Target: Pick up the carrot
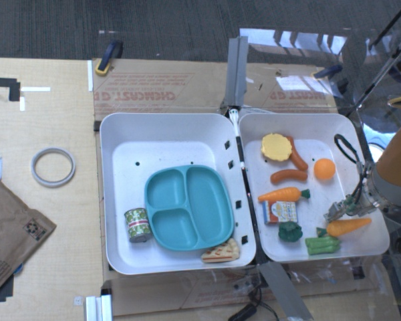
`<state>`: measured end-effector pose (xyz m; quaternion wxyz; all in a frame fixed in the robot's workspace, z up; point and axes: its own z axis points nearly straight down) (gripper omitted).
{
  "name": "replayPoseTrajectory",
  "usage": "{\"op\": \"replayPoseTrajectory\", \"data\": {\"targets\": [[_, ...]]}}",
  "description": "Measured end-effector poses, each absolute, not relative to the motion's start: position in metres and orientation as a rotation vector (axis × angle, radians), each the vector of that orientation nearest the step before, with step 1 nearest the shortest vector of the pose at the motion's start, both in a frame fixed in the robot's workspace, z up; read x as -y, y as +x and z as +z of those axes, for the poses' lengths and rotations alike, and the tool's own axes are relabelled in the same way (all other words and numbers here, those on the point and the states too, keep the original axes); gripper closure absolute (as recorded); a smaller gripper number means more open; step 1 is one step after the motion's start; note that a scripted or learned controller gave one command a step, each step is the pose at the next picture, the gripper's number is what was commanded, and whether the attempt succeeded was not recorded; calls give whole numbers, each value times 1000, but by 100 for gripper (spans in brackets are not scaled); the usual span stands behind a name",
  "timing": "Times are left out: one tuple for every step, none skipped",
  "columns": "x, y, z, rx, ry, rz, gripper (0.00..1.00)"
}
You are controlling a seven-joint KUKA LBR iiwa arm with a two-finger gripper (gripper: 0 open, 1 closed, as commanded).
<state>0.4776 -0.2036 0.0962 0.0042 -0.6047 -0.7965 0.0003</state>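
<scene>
the gripper (344,209) sits at the right bin's (307,124) four o'clock, fingers clenched on one carrot (348,227). a second carrot (281,194) lies near the bin's centre.

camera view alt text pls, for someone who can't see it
Seen from above, the gripper sits low at the right bin's right side, just above a carrot, while a second carrot lies mid-bin among other toy foods. The left bin bears a teal divided plate, a small can and a pizza slice.
</scene>
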Motion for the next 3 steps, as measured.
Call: {"op": "replayPoseTrajectory", "data": {"targets": [[204,478,96,2496,-1894,1,0],[203,478,103,2492,-1894,2,100],[203,478,103,2492,-1893,2,0]]}}
